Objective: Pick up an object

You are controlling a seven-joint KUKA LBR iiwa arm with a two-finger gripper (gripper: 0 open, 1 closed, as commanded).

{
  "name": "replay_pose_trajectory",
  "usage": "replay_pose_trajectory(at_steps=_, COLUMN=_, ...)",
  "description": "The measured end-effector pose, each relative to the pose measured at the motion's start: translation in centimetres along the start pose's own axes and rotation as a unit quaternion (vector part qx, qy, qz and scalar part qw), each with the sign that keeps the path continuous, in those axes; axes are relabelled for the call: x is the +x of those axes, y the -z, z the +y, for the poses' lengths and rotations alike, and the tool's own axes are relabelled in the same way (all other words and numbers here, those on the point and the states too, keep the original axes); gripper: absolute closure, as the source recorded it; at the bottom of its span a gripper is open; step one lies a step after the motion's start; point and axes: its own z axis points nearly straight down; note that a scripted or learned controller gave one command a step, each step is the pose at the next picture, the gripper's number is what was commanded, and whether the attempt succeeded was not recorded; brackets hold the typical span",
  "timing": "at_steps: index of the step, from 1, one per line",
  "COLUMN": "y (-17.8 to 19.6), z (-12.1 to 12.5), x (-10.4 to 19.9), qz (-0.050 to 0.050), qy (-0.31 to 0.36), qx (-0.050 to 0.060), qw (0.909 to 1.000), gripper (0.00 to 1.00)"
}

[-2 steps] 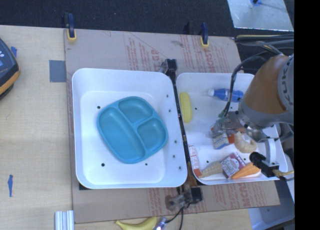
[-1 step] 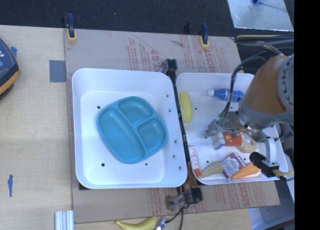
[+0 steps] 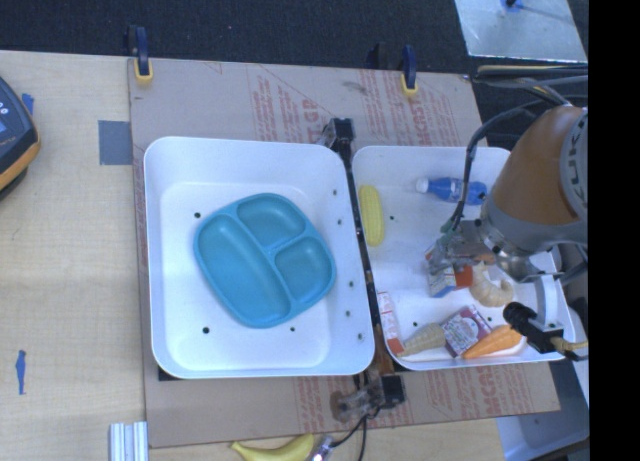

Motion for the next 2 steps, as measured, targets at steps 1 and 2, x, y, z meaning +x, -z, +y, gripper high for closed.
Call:
replay_pose_trajectory(at_steps=1, y=-1.7, z=4.7, x=2.0, qz=-0.002, qy=-0.003, qx=-0.006, qw=1.0, gripper=1.0)
replay_pose_trajectory(at_steps=2, y=-1.7, z=1.3, x=0.1, qz=-0.002, qy=-0.002, qx=-0.008, qw=1.0, gripper=1.0)
